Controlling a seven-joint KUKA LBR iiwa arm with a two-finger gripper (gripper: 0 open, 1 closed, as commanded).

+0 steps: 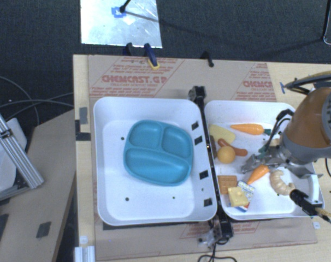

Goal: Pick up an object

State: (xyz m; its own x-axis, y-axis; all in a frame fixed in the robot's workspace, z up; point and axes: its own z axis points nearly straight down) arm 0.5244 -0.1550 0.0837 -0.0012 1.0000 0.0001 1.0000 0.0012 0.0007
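- Grey KUKA arm w/ orange band (314, 125) comes in from the right, over the right shallow white plastic bin (247, 107).
- Two-finger metal gripper (256, 162) sits low in that bin, pointing left, approx. mid-bin.
- Fingers: can't tell if open or closed – too small and dark to read. Nothing visibly between them.
- Small orange carrot-shaped toy (258, 174) lies tilted just beside the gripper tip, on its near side; touching or not – can't tell.
- Longer orange carrot toy (247, 128) lies flat toward the far side of the right bin.
- Round yellow-orange ball-like fruit toy (226, 155) sits left of the gripper, near the divider btw. bins.
- Pale yellow wedge piece (221, 132) on the far-left of the right bin.
- Yellow-and-white block toy (239, 194) at the near edge, next to a brown cracker-like square (226, 183).
- Cream curved croissant-like toy (280, 182) lies near-right, under the wrist.
- Left shallow white plastic bin (112, 113) holds a blue plastic divided tray w/ three sections (158, 152), roughly centred.
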